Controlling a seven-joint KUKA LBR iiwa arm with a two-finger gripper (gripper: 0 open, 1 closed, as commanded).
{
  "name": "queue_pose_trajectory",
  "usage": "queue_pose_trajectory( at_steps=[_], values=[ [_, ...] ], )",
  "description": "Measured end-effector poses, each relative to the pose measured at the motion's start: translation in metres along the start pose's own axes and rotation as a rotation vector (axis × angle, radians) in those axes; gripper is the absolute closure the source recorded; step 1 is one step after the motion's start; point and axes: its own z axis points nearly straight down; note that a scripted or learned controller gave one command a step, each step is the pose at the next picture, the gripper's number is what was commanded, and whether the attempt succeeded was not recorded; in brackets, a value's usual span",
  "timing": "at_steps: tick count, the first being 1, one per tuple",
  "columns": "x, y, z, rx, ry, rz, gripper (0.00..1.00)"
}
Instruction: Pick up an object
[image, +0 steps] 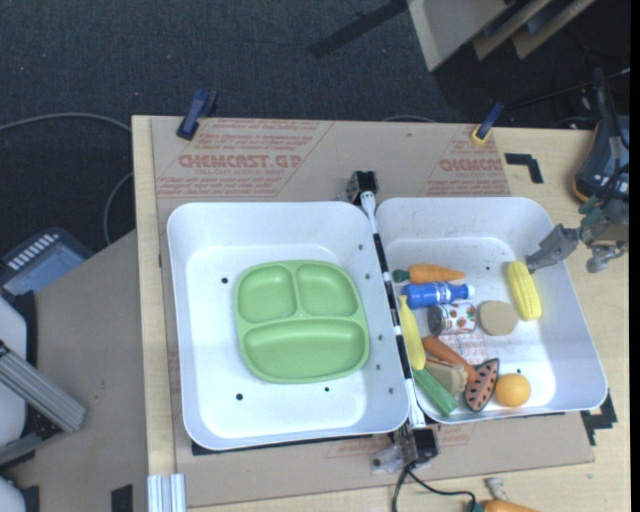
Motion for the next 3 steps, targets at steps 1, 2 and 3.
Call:
queue_pose_trajectory(
  at_steps=[1,2,3],
  values=[
    [-0.038,0.057,0.071,0.0,-0.001,0.0,0.0],
    [-0.026,0.053,0.197,0.0,0.001,-0.001,0.0],
    [0.077,0.123,0.178,-0.005,0.001,-0.002,0.0]
  ],
)
